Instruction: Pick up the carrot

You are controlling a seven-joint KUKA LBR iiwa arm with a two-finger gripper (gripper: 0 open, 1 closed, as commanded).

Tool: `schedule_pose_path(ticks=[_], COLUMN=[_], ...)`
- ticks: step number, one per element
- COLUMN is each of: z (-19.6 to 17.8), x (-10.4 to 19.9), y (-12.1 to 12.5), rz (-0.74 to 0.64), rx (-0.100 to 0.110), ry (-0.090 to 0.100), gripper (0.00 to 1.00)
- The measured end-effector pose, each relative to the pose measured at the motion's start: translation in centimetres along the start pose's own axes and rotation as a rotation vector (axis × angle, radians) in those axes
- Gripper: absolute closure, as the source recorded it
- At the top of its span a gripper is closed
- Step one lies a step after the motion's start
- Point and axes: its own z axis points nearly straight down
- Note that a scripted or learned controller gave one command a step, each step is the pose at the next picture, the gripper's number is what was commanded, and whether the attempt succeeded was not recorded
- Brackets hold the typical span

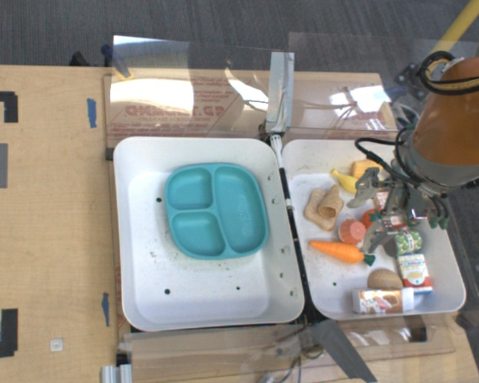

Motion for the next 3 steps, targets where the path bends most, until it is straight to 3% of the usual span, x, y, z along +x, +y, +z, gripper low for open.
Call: schedule_pose_path(ticks=[1, 2, 3], z=[10.5, 11.2, 9.9], x=[2.5, 3.4, 3.0], y=[0.7, 0.6, 0.7], rz=[-0.039, 0.007, 0.006], rx=[0.001, -0.002, 0.0], ry=[-0.008, -0.009, -0.023], gripper=[0.0, 0.0, 1.0])
